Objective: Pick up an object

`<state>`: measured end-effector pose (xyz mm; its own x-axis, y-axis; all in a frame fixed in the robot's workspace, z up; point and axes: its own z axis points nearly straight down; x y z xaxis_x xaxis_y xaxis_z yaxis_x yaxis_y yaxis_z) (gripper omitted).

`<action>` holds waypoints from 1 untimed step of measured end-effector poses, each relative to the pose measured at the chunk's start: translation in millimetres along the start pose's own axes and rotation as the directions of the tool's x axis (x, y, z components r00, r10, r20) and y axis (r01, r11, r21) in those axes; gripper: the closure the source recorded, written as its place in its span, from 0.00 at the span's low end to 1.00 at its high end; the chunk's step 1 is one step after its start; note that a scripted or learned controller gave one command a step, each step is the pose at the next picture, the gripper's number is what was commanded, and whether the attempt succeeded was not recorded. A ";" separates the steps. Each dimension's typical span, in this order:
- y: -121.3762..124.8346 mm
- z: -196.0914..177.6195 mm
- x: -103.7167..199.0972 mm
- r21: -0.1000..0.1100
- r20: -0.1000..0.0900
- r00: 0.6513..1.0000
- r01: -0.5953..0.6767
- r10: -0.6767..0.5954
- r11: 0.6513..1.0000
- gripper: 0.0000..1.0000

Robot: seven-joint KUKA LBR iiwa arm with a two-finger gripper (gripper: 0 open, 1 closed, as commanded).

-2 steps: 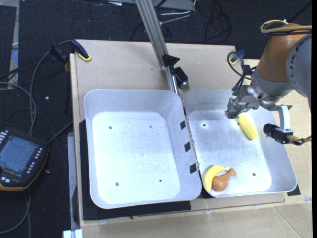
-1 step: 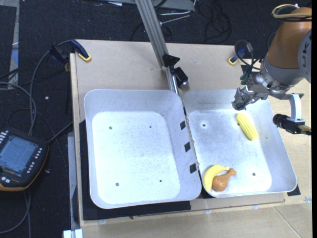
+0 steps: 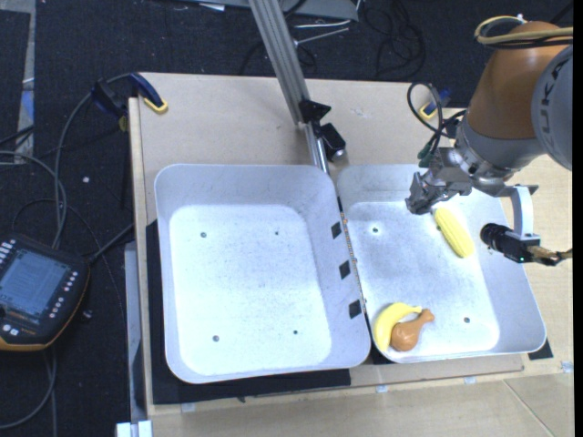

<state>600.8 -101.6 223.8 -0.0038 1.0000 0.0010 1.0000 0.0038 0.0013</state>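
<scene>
Yellow and ridged, your plastic corn cob point(image 3: 454, 231) lies in the right-hand shallow white bin point(image 3: 510, 337), toward two o'clock of its floor, tilted lengthwise. Your dark two-finger tool point(image 3: 424, 195) hangs just beside the cob's upper end, at its ten o'clock; you cannot tell whether it is spread or closed. At the bin's six o'clock rim rest a yellow plastic banana point(image 3: 392, 317) and a brown toy drumstick point(image 3: 409, 331), touching each other. The left-hand white bin point(image 3: 173, 189) sits alongside on the desk point(image 3: 228, 107).
</scene>
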 end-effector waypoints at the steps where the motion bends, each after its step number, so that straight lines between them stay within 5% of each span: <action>1: -18.2 -9.2 56.0 0.001 0.000 1.000 0.001 -0.001 1.000 1.00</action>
<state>582.4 -45.7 233.0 -0.0050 1.0000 0.0014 1.0000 0.0050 0.0006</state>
